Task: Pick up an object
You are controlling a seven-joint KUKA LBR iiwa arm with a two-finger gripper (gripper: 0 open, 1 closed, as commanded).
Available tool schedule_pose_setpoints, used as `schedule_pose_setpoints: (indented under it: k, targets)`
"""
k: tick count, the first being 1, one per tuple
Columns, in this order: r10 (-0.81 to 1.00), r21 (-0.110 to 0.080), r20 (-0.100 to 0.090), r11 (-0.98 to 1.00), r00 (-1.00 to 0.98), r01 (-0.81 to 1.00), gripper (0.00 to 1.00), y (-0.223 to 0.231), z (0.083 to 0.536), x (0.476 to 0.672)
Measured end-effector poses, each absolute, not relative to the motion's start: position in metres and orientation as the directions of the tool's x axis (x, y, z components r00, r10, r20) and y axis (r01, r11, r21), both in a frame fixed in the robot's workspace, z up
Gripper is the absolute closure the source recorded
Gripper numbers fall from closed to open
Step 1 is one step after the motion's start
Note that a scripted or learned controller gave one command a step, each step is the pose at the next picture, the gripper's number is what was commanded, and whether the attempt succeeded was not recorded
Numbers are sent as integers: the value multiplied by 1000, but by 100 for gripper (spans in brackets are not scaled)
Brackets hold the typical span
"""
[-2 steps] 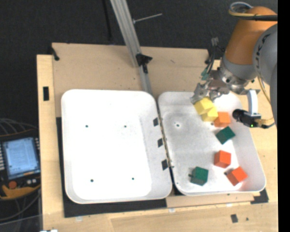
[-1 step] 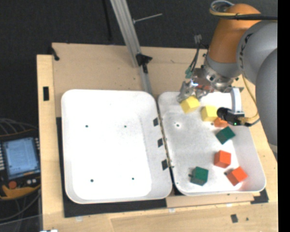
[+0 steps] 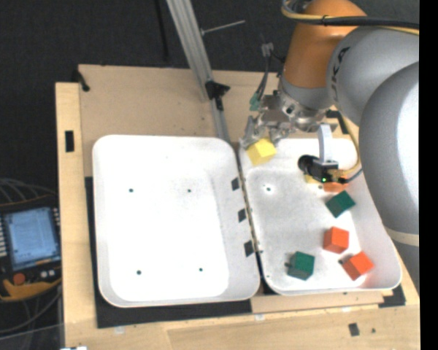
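Observation:
My gripper [image 3: 263,143] hangs over the far left corner of the right bin [image 3: 277,217], its fingers pointing down. A yellow block [image 3: 261,152] sits between the fingertips, and the gripper is shut on it. The block overlaps the bin's corner rim and looks lifted off the floor. Further down the same bin lie a dark green block [image 3: 340,204], an orange block [image 3: 336,239], a second orange block [image 3: 357,265] and a green block [image 3: 301,265].
The left bin [image 3: 160,217] lies beside the right one, separated by a narrow rim with black clips. A metal strut [image 3: 193,49] slants down from the top to the bins' far edge. A handheld screen [image 3: 25,239] rests off the bench at left.

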State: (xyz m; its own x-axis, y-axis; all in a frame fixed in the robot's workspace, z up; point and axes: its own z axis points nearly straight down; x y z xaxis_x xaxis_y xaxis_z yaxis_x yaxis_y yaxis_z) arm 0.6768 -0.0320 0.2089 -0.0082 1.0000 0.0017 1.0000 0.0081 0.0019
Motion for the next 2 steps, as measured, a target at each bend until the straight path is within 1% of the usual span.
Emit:
schedule_pose_setpoints:
  k: [1, 2]
  targets:
    - [1000, 3, 2, 9, -9, 1000, 100, 29, 223, 676]
    - [1000, 4, 1, 7, -7, 1000, 100, 72, 226, 673]
